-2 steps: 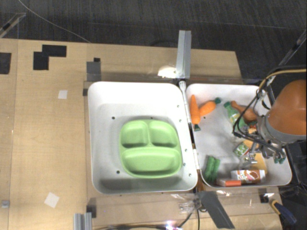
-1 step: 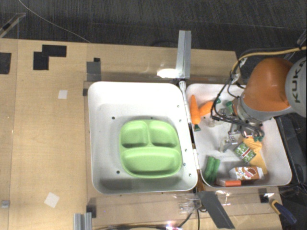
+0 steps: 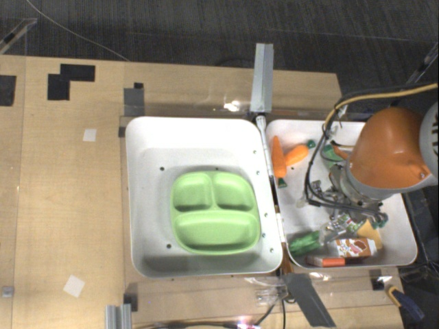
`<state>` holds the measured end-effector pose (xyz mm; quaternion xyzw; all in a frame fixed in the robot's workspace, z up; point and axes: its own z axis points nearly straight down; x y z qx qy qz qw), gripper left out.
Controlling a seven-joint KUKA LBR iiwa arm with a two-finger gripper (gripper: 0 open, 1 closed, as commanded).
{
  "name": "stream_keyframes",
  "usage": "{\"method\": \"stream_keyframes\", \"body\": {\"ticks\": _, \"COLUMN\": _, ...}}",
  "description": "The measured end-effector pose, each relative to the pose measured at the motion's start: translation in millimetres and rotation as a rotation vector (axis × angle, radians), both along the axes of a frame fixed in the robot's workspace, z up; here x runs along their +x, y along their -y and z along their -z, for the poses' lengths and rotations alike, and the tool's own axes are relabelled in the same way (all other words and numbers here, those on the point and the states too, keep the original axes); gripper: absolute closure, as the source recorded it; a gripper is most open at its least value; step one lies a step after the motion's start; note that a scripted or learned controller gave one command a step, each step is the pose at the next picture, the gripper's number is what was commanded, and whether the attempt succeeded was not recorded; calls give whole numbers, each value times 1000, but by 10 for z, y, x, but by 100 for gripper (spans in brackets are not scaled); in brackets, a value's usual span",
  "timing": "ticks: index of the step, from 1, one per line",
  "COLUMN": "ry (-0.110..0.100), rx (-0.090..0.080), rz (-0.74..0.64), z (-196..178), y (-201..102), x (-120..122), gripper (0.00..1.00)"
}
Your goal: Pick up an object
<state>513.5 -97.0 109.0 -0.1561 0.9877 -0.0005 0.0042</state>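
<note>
Wooden desk (image 3: 62, 204) carries two shallow white plastic bins. Left bin (image 3: 147, 184): one green three-compartment plastic tray (image 3: 215, 211), open floor all round it. Right bin (image 3: 405, 242): crowded; orange carrot-shaped toy (image 3: 288, 156) near divider, green bottle-like item (image 3: 305, 240), small brown carton (image 3: 357, 247). End effector (image 3: 343, 225) low over carton; finger state: cannot tell.

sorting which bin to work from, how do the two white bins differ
The left bin looks larger and squarer; the right bin looks narrower. The left bin holds one thing, a green divided plate lying flat in its middle; the right bin holds several small things, among them an orange carrot and a green piece. The arm hangs over the right bin, not the left bin. Both are shallow, white and sit side by side.
</note>
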Motion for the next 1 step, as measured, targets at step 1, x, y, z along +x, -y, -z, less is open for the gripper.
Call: {"method": "stream_keyframes", "body": {"ticks": 1, "ry": 23, "rx": -5, "rz": -76, "z": 142, "y": -5, "x": -104, "gripper": 0}}
